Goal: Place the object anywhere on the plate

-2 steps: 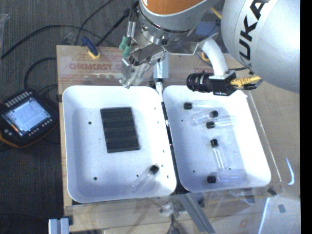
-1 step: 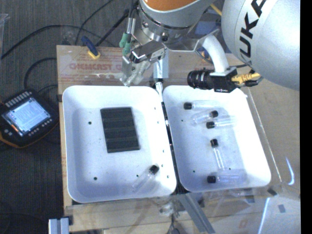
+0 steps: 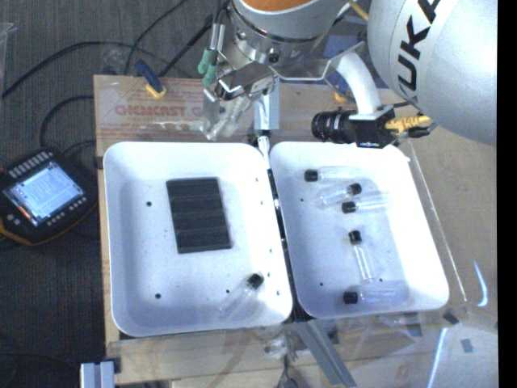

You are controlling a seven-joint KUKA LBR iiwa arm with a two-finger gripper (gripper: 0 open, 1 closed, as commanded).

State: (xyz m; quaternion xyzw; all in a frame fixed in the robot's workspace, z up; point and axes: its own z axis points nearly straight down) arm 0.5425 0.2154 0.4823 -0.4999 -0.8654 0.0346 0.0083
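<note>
The gripper (image 3: 234, 103) hung high at the back, over the board (image 3: 145, 107) just behind the far right corner of the left bin (image 3: 129, 241). Whether it was open or closed, I could not tell; a pale blur beneath it settled nothing, so no claim of a catch. Behind it rose the arm (image 3: 436, 47), reaching in from the right.

The black plate (image 3: 198, 214) lay flat in the middle of the left bin, with nothing on it. One clear tube (image 3: 242, 296) with a black cap lay in that bin's near right corner, off the plate. More tubes (image 3: 339, 194) were scattered in the right bin (image 3: 420, 241).

So the job looked unfinished. To do it well, I'd judge: come straight down over one tube, close across its narrow width, not along its length, since it would likely roll, lift clear of the rim, and release low over the plate's centre.
</note>
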